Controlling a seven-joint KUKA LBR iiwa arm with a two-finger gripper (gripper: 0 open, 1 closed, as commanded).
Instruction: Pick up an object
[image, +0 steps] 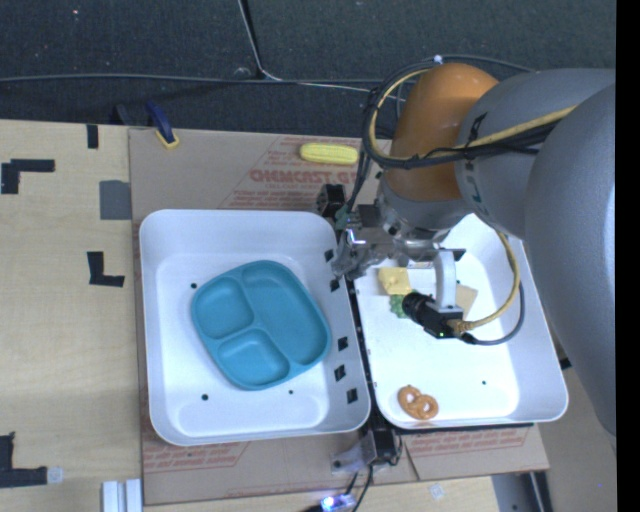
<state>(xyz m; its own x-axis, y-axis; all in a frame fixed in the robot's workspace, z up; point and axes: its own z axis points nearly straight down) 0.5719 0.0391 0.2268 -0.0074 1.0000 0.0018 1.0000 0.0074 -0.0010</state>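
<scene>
Pretzel (418, 403) lies at 6 o'clock in the right bin (505, 375); my tool (386, 258) hangs at 11 o'clock near a yellow block (393, 281). Open or closed, I cannot tell.

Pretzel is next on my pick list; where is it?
In the camera view, the pretzel lies in the right-hand bin, near that bin's lower-left corner.

Grey arm (565, 190) arches over, wrist (430, 175) bent steeply down, gripper (372, 258) hanging low.

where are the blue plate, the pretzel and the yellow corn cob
blue plate (262, 322), camera view, middle of the plate
pretzel (418, 403), camera view, middle of its body
yellow corn cob (328, 153), camera view, halfway along it
</scene>
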